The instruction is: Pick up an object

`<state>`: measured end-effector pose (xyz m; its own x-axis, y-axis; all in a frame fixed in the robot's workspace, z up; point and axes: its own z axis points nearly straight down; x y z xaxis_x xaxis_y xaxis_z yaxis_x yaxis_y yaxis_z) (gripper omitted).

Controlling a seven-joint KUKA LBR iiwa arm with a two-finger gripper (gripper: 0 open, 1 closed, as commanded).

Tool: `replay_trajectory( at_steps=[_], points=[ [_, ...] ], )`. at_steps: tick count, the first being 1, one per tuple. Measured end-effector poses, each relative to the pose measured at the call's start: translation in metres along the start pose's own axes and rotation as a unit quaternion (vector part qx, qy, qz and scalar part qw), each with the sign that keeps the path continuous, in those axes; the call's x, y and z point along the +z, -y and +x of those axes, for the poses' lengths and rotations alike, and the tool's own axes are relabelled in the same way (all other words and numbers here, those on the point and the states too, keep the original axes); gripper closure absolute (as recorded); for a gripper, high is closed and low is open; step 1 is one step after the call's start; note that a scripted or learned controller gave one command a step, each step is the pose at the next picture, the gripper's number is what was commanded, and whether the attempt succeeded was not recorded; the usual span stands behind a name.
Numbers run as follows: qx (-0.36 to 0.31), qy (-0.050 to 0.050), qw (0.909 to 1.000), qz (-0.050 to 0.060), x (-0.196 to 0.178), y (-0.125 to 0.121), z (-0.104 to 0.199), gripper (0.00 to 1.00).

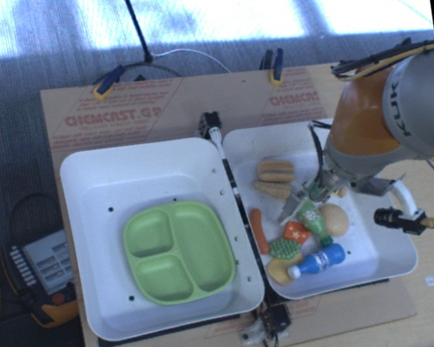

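The right bin (391, 260) holds a heap of toy food. A hot dog bun (275, 171) lies at the back with a tan bread piece (270, 189) just in front of it. An orange carrot (258, 231) lies along the bin's left wall. In the middle are a green bottle (316, 224), a beige ball (336, 220), a red-orange piece (297, 233) and a green lump (286, 249). A blue bottle (320, 261) and a yellow piece (278, 273) lie at the front. My gripper (300, 198) is low in the bin, right above the green bottle's top, between the bread and the ball.
The left bin (90, 188) carries a green divided plate (179, 251). The arm's grey body and orange band (362, 118) cover the right bin's back right corner. A black cable fitting (398, 219) hangs over its right rim. Clamps hold the cardboard at the back.
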<state>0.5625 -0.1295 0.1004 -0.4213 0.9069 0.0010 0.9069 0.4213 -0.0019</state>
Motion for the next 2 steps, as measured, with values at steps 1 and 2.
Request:
replay_trajectory(
  at_steps=[1, 2],
  points=[
    [0.000, 0.001, 1.0000, -0.001, -0.010, -0.001, 0.000, 1.00],
    [-0.001, 0.001, 1.0000, -0.002, -0.119, -0.019, 0.048, 1.00]
  ],
)
